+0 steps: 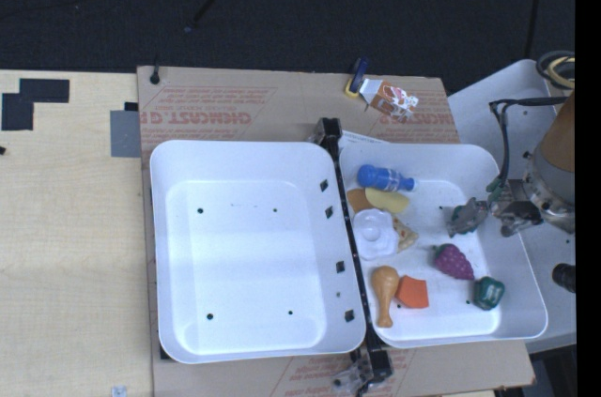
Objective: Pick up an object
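- The gripper is hovering over the right edge of the right bin, reaching in from the right side of the camera view.
- Whether it is spread or closed cannot be told, since it is showing up as a small grey blur; nothing is visibly sitting in it.
- Objects are lying together in the right bin: a blue bottle is resting toward the back, with a yellow banana-shaped piece just in front of it.
- A white cup-like item is sitting by the divider between the bins, beside a tan wedge.
- A brown drumstick is lying near the front, touching an orange block.
- A purple bunch of grapes is lying just below the gripper, and a dark green item is sitting near the front right corner.
- The left bin is sitting alongside, with only small dark marks showing on its floor.
- Both bins are resting on a cardboard sheet, where a small printed packet is lying behind the right bin.
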`<state>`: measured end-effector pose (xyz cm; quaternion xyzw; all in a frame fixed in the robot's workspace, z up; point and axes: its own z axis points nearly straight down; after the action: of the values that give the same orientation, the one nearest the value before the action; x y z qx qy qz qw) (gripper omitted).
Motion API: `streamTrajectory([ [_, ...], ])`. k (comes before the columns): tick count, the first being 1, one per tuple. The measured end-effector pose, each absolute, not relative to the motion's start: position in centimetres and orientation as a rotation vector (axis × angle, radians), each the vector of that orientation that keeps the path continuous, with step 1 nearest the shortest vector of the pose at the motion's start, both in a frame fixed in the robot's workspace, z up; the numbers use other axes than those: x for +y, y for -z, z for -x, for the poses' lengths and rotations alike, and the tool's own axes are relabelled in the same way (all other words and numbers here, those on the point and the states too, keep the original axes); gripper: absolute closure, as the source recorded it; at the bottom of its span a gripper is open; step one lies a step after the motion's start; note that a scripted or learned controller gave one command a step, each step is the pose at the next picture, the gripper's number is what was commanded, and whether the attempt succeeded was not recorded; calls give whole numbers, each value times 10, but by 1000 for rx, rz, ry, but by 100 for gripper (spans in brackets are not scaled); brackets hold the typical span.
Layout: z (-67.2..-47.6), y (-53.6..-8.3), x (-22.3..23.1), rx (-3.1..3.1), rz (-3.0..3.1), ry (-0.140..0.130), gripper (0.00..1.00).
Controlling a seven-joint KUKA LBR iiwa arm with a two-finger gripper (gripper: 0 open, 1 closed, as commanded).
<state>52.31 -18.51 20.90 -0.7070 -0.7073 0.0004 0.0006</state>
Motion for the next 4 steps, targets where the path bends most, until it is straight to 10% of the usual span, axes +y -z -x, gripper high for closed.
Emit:
streamTrajectory([
  [1,-572,-115,-164,-2219,2213,-5,0],
  [3,-648,-94,-86,-2229,2227,3,0],
  [4,-646,-104,-84,-2224,2217,-1,100],
])
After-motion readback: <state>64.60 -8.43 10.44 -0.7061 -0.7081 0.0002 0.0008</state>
